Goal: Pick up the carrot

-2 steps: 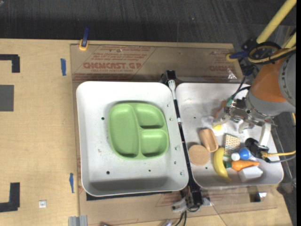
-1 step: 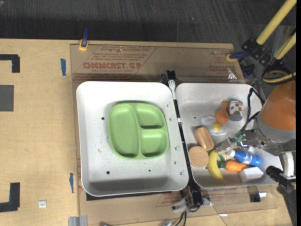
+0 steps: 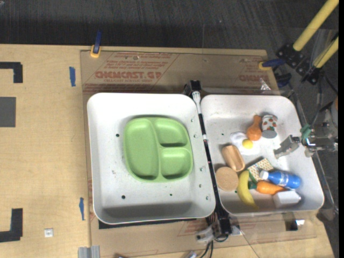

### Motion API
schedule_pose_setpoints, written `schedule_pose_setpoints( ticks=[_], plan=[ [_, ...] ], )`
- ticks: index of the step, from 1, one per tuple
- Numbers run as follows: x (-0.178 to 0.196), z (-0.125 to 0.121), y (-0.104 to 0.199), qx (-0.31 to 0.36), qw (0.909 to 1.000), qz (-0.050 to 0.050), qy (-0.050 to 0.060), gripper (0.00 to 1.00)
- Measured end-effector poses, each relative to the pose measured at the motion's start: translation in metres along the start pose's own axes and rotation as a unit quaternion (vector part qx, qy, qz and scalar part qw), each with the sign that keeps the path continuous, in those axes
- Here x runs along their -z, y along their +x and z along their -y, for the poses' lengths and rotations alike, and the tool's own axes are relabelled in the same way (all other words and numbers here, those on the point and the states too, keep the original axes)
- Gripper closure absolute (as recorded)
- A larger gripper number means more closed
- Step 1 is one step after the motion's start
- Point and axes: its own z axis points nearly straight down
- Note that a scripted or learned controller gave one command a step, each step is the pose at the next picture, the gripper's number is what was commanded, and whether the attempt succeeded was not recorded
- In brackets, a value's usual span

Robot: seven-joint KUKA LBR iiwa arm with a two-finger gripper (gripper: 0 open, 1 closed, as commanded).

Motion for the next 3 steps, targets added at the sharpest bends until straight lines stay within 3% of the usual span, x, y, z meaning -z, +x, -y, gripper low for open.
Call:
schedule_pose_setpoints(
  ticks=[1, 2, 3],
  plan=[
    [-0.134, -0.001, -0.002, -0.035, 0.9994, 0.001, -0.004, 0.00],
    [-0.141, -0.004, 0.025, -0.039, 0.9992, 0.006, -0.010, 0.00],
    [-0.026, 0.000, 0.036, -0.076, 0.9971, -0.001, 0.001, 0.00]
  ],
)
